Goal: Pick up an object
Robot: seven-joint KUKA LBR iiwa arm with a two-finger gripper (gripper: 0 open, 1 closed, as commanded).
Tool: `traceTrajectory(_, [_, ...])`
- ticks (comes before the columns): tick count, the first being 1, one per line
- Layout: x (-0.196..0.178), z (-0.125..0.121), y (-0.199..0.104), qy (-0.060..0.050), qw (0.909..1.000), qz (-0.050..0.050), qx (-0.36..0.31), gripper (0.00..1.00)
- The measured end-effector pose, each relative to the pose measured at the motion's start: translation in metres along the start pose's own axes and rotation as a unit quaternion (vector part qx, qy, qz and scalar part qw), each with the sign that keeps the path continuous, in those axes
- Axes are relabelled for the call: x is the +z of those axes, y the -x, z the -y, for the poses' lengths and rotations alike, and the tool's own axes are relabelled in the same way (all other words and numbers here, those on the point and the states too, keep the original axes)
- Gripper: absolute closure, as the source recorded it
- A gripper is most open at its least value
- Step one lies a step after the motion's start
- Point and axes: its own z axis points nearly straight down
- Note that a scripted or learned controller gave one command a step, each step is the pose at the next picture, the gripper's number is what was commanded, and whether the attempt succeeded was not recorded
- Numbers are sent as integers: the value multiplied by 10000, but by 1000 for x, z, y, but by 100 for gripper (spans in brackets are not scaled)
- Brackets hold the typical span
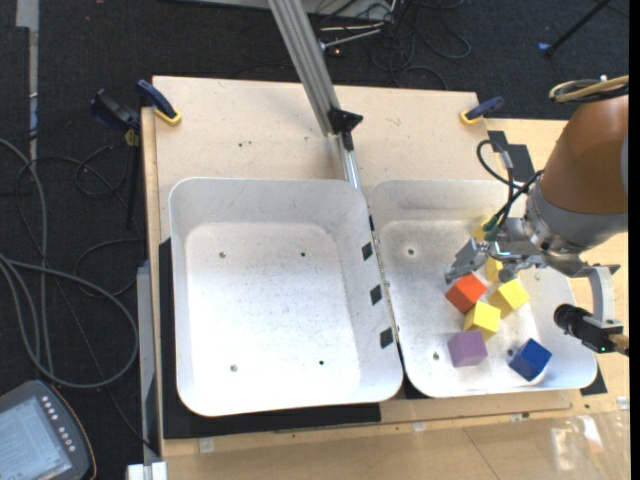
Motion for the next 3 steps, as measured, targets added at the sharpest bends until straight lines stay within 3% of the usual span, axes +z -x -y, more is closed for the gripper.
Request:
traceTrajectory(1, [-2, -1, 0, 26, 10000, 6, 9, 0])
traceTrajectory(2, [45, 6, 5, -2, 10000, 3, 17, 0])
traceTrajectory(3, [90, -5, 6, 51, 10000, 32, 21, 0])
